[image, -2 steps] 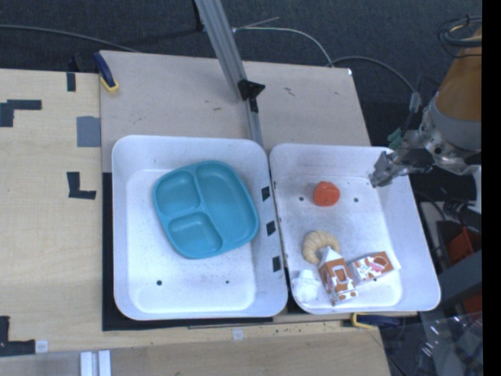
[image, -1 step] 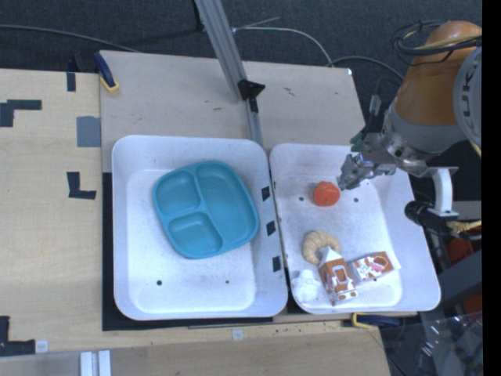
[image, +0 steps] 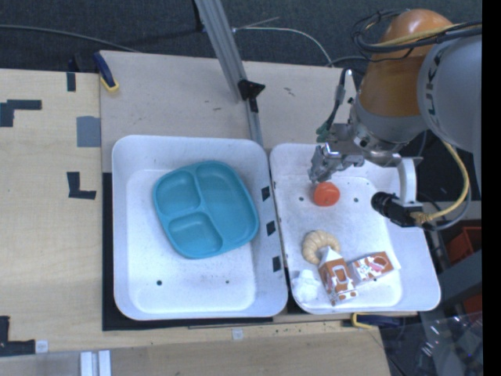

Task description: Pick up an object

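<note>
Gripper point(image: 324, 171) sits just above the tomato point(image: 326, 194) in the right bin point(image: 415, 288). Can't tell my grip state. Nothing lifted yet.

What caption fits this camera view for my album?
Robot gripper hovers just above an orange ball in the right bin.

A blue divided plate point(image: 205, 209) is lying in the left bin point(image: 129, 233) — a grey metal post point(image: 223, 41) is slanting across the bench point(image: 47, 202).
</note>
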Tool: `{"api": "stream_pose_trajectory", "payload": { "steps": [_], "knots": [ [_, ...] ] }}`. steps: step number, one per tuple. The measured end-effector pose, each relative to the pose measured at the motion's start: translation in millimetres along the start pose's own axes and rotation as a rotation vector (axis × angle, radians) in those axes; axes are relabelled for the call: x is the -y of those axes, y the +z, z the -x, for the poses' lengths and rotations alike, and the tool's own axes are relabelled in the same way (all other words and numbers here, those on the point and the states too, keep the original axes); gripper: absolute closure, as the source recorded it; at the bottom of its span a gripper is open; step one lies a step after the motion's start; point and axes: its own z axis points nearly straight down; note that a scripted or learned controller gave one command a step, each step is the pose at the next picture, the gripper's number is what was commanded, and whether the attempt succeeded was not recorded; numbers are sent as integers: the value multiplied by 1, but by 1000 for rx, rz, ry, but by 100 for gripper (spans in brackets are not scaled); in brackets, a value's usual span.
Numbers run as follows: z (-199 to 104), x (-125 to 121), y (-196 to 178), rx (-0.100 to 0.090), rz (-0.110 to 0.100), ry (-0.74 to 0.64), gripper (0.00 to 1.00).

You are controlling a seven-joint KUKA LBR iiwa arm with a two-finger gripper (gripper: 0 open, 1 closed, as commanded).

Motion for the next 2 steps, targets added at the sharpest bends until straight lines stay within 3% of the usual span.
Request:
{"api": "stream_pose_trajectory", "payload": {
  "steps": [2],
  "knots": [
    [-94, -27, 28, 2, -2, 2, 100]
  ]
}}
